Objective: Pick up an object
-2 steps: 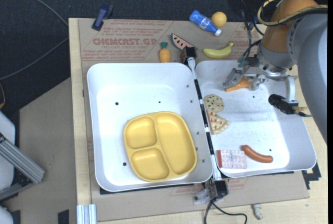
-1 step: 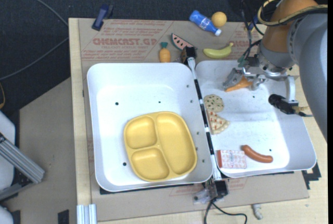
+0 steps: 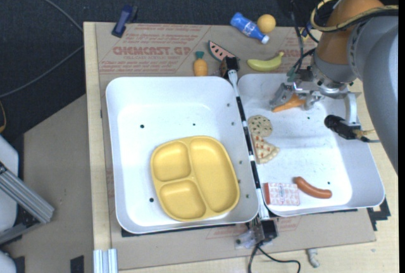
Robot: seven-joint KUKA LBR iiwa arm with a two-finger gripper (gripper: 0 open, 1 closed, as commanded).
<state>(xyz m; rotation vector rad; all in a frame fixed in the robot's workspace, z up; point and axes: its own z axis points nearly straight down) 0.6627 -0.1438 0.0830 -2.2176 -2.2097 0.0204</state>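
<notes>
The carrot (image 3: 289, 104) lies in the right bin (image 3: 361, 164) directly beneath the pincer (image 3: 292, 93), long axis running left-right and slightly tilted. The pincer is spread, one finger on each side of the carrot, not clamped. The arm descends from the right, wrist steeply down.

Bright even light, soft shadows, slightly grainy.

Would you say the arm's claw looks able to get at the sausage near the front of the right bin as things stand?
Probably yes: the sausage lies alone on open bin floor, apart from the packet beside it, and the claw sits in the same bin.
</notes>
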